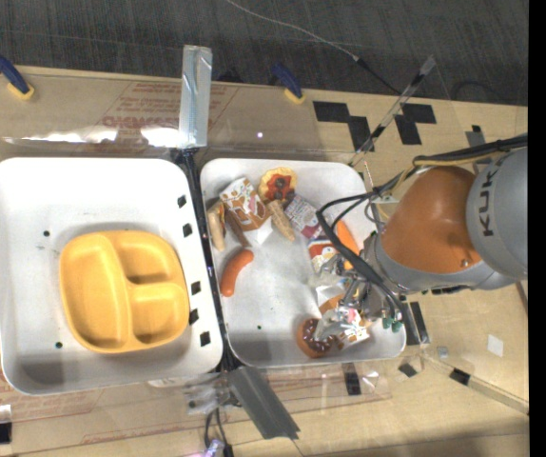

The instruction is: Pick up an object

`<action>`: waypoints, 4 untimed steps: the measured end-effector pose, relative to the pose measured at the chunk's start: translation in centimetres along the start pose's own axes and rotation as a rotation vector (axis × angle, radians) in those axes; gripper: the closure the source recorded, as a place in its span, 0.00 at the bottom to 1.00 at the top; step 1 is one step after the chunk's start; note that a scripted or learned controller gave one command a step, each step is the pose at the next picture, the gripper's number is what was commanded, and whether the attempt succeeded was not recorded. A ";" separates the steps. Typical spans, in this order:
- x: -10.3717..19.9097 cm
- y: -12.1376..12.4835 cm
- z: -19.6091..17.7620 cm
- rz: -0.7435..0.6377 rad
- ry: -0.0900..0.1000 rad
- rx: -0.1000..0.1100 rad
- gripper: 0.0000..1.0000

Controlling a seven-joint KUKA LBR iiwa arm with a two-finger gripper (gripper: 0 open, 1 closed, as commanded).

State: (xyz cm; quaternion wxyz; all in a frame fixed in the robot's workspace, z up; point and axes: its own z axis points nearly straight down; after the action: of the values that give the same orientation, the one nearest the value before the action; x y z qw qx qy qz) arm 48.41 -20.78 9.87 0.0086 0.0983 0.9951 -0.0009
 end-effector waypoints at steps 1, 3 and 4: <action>-6.0 0.8 0.2 -0.212 0.004 0.002 0.00; -2.0 1.1 0.1 -0.593 0.003 -0.011 0.00; -3.9 1.4 0.3 -0.687 0.014 -0.014 0.00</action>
State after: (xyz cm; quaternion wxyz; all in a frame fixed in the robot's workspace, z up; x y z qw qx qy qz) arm 52.54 -20.14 9.63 0.0017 -0.2425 0.9701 0.0038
